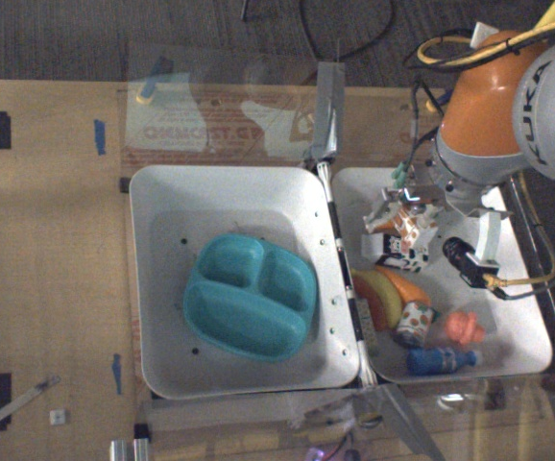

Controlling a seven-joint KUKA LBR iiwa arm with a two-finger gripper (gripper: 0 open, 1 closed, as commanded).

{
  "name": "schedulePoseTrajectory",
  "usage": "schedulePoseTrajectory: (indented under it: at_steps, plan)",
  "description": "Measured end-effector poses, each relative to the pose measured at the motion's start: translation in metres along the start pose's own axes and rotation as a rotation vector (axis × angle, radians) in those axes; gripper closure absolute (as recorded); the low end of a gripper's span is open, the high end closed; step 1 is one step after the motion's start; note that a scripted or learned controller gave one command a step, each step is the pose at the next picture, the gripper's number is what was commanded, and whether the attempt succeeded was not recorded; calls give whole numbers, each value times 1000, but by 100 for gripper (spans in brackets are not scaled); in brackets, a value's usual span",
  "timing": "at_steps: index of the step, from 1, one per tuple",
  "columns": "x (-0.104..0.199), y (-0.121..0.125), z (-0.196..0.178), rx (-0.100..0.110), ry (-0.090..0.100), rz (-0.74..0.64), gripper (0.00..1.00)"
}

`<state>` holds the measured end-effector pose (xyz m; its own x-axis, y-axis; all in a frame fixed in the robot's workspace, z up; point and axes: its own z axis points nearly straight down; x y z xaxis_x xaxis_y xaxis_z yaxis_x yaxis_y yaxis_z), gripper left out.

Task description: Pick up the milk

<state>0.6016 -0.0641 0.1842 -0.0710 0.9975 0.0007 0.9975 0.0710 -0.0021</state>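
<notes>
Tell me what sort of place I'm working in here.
Likely a robot lab test bench: two shallow white plastic bins on a taped cardboard-brown bench, toy food like a yellow plastic banana, loose black cable.

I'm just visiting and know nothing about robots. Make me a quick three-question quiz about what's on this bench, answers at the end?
1. True or false: the teal divided plate lies in the left bin.
2. Which lies nearest the front rim of the right bin? A) the banana B) the blue bottle C) the milk carton
3. Fill in: the gripper is over the ____ bin, right at the milk carton.

Key: 1 true. 2 B. 3 right. Whether the gripper actually holds the carton cannot be told from this view.
</notes>
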Motion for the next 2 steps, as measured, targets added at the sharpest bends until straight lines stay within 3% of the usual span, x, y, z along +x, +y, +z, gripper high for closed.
schedulePoseTrajectory:
  at_steps: [1, 2]
  plan:
    - [-27, 15, 58, -7, -2, -21, 0]
    - [-74, -17, 90, -18, 1, -122, 0]
